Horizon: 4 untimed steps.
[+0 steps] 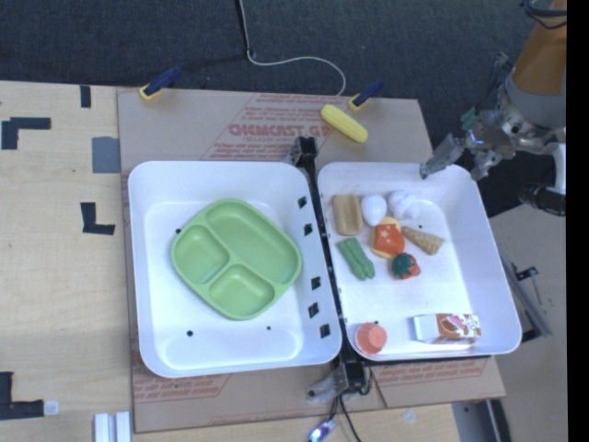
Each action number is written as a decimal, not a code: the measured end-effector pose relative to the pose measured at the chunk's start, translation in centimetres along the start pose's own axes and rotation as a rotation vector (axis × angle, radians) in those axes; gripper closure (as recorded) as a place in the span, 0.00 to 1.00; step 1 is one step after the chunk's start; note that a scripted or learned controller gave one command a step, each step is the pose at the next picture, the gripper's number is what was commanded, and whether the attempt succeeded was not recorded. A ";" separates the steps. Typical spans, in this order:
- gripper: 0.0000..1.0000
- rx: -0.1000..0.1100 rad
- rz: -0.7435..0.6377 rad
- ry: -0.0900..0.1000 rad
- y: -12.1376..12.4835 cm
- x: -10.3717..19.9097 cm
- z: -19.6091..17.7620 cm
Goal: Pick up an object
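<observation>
- We are seeing the task barely started: nothing is lifted, every item is lying in the right bin [486, 247], and the gripper [453, 157] is hanging at that bin's upper right corner, near the rim.
- We are reading the jaws as apart, with nothing between them, though the view is small here.
- We are judging what is left: choose an item, come down over it, close, lift.
- Nearest candidates, relative to the right bin: white pieces [391, 204] in its upper middle, just below and left of the gripper; tan bread slice [346, 214] to their left.
- Further down the right bin: green pod [355, 258], red piece [387, 238], cone [422, 239], strawberry-like item [404, 265] clustered at centre; orange round item [371, 338] and small carton [447, 326] along its lower edge.
- Long axes: green pod running upper left to lower right; cone pointing left, tip toward the red piece; carton lying left-right.
- Green plate [236, 258] is sitting in the left bin [152, 247], left of the right bin.
</observation>
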<state>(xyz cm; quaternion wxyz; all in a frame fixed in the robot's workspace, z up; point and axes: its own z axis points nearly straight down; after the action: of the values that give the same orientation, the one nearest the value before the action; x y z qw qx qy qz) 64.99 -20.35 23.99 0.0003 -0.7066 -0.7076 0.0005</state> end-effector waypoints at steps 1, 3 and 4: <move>0.00 0.015 0.003 0.004 -3.9 -1.3 13.5; 1.00 -0.001 -0.001 0.000 -8.3 3.1 14.4; 1.00 0.001 -0.003 0.001 -8.3 3.2 13.5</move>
<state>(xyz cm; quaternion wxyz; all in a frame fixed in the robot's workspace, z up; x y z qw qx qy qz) 56.67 -17.14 10.45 0.0011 -0.7056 -0.7086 0.0003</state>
